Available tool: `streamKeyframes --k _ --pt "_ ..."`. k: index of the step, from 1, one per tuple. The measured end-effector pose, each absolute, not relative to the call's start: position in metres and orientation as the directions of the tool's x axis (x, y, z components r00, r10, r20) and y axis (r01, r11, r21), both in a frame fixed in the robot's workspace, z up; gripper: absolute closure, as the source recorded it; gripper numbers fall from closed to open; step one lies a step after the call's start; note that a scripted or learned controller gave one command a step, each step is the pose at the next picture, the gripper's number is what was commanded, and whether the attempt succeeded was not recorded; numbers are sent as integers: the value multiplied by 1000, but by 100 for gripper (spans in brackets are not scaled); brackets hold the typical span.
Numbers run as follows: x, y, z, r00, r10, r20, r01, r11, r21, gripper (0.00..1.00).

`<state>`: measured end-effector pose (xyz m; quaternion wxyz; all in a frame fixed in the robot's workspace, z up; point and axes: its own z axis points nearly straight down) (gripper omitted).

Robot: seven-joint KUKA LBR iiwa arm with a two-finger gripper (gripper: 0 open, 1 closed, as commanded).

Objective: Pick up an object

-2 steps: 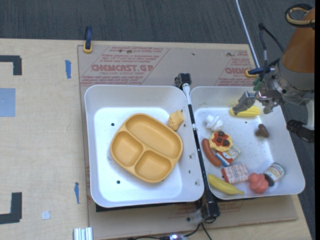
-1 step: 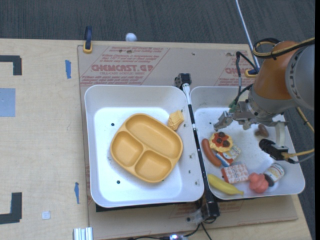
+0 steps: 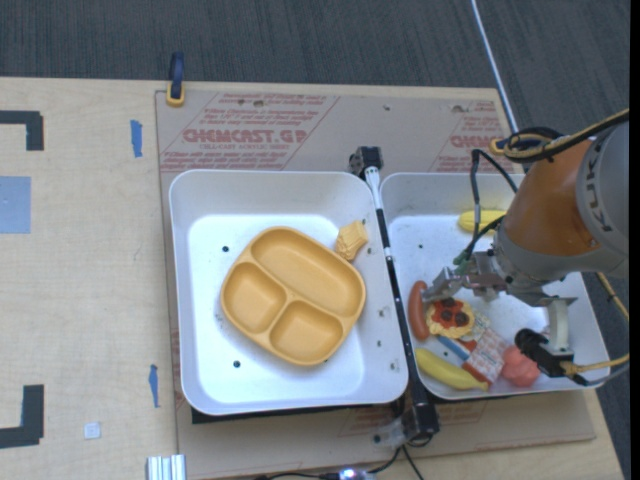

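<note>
Reaching into the right bin (image 3: 590, 333), the gripper (image 3: 447, 286) hangs low over a crowd of toy food, and whether it is wide or narrow I cannot tell, since the wrist blocks the view from above. The nearest candidates are a red sausage (image 3: 417, 310) just to the camera's left of it and a pizza slice (image 3: 450, 318) directly below it in the view; a banana (image 3: 445, 368) and a salmon-coloured piece (image 3: 520, 368) lie further toward the bin's front edge, while another yellow item (image 3: 478, 220) sits near the back wall. To do this step well, the arm should probably settle on one object, centre over it and descend straight, since the pile is tight and a slanted approach could nudge neighbours. The left bin (image 3: 185, 268) carries a divided yellow plate (image 3: 292, 296) and a small yellow block (image 3: 352, 239), well apart from the gripper.
</note>
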<state>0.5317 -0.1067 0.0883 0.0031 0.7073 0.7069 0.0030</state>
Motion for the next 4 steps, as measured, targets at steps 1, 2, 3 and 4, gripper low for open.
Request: streamKeyframes --k 1,2,3,4 --pt "505 -97 88 1 1000 -1 1000 -1 11 0" --pt "484 -92 88 1 1000 -2 1000 -1 14 0" --pt "486 -91 99 0 1000 -1 1000 0 19 100" --pt "480 -21 185 -1 1000 1 1000 1 2 100"
